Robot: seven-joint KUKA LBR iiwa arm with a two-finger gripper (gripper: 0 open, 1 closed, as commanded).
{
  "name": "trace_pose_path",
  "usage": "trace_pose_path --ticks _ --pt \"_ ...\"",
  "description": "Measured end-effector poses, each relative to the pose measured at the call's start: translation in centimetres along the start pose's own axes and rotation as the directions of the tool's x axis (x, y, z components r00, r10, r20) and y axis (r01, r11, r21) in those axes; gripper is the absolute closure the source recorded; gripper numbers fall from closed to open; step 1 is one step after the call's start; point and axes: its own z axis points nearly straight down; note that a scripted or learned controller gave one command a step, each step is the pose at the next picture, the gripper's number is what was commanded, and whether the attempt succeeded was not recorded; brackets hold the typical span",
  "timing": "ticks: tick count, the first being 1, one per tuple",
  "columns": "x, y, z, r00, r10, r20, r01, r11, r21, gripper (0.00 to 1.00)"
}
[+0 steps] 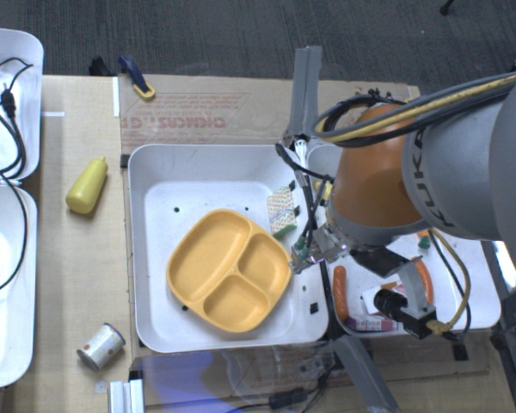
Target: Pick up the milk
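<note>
Dark carpet behind; cardboard-topped bench carrying two white bins side by side. Landmark for all positions: the yellow divided plate lying in the left bin.

Gripper sits at the plate's right edge, low, by the wall between the bins. The arm's orange band and cables cover it, so its opening cannot be read, and nothing can be seen held in it.

Milk: best candidate is the small patterned carton, just beyond the plate's upper-right rim, lying up and slightly left of the gripper, close to it. Identification uncertain; long axis looks roughly upright in the view.

Count:
- plate: 1
- carton: 1
- sausage, right of the plate in the right bin: 1
- mustard bottle, left of the plate on the bench: 1
- tin can, lower left of the plate: 1

Judgement: the coming move needs a short shift up-left toward the carton.
</note>
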Motion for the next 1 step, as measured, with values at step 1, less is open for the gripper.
trace_pose_path --ticks 1 --pt "-0.12 0.05 -0.79 1.0 0.001 0.001 -0.001 1.0 0.002 1.0"
